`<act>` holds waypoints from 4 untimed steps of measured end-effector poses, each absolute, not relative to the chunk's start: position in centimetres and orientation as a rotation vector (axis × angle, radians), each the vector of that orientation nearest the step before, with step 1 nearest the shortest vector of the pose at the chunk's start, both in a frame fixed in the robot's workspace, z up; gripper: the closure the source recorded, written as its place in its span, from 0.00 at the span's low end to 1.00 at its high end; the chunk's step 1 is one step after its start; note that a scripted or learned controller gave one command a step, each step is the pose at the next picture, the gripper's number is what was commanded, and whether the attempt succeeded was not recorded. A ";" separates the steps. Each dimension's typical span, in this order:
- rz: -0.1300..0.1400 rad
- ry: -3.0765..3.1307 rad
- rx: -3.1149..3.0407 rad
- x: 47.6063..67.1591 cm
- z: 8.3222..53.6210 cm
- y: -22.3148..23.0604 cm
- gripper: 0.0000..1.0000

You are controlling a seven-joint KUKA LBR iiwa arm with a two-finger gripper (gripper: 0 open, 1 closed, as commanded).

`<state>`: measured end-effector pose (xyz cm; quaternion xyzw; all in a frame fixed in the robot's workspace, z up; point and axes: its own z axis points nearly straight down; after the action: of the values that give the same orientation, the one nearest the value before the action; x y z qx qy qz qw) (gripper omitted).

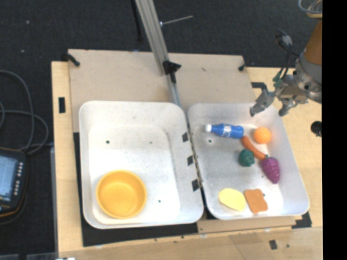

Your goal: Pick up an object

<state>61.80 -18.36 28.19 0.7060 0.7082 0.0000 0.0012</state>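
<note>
- Presently the gripper (269,106) hangs above the far right corner of the right bin (290,199), its jaws spread apart with nothing between them; the fingers are dark against the white bin floor.
- Candidate things all lie in that bin: a blue bottle (226,130) on its side, an orange ball (262,135), a carrot (254,147), a green lump (246,157), a purple piece (271,169), a yellow slice (232,199) and an orange block (256,200) nearer the front; none is chosen yet, as far as I can judge.
- Crowding is the main risk; the ball, carrot, green lump and purple piece sit touching or just beside one another, so descending jaws could strike a neighbour and push the target away.
- The ball would likely roll off a glancing touch; the bottle, lying flat, could spin or slip if gripped along its length.
- The yellow slice and orange block look flat, so fingers may close over them and catch nothing.
- A yellow bowl (121,193) stands apart in the left bin (135,118), its rim wide for such jaws.
- The arm above the wrist is cut off at the right; the finger pads are too small to make out, and whether they are above or outside the bin wall I cannot tell.
</note>
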 end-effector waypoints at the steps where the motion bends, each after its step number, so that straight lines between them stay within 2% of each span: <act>1: -0.001 2.223 2.216 61.8 28.2 -18.4 0.00; 3: -0.005 2.225 2.220 62.3 16.6 -18.2 0.00; 4: -0.006 2.224 2.223 61.5 10.9 -17.7 0.00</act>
<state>61.47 -17.74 10.87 0.7070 0.7073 -0.0018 -0.0012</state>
